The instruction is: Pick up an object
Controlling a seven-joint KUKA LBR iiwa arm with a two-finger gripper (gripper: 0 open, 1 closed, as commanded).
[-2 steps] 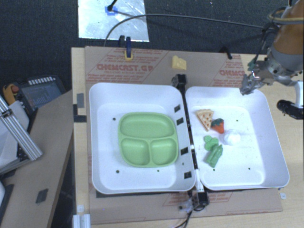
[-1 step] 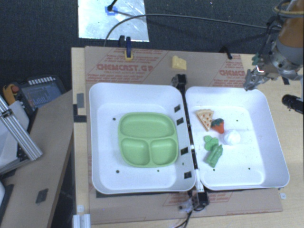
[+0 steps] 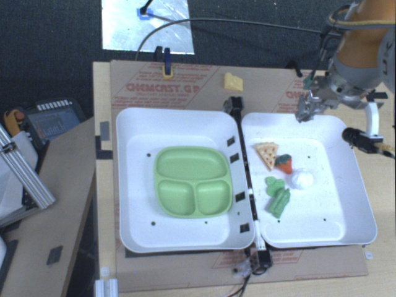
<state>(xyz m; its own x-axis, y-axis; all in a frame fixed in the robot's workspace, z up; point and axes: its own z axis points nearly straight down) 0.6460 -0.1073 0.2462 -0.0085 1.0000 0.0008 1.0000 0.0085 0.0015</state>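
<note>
The right bin (image 3: 346, 228) holds a pizza-slice toy (image 3: 267, 154), a red and green toy (image 3: 284, 163), a white round piece (image 3: 302, 179) and two green pieces (image 3: 279, 202) near its left side. My gripper (image 3: 305, 112) hangs above the bin's far edge, up and to the right of these toys, apart from all of them. Nothing shows between its fingers.
The left bin (image 3: 133, 166) carries a green divided plate (image 3: 192, 181). A yellow block (image 3: 233, 81) lies on the cardboard behind the bins. A blue and yellow clamp (image 3: 166, 62) sits at the bench's back edge. A pendant device (image 3: 52, 124) rests on the left.
</note>
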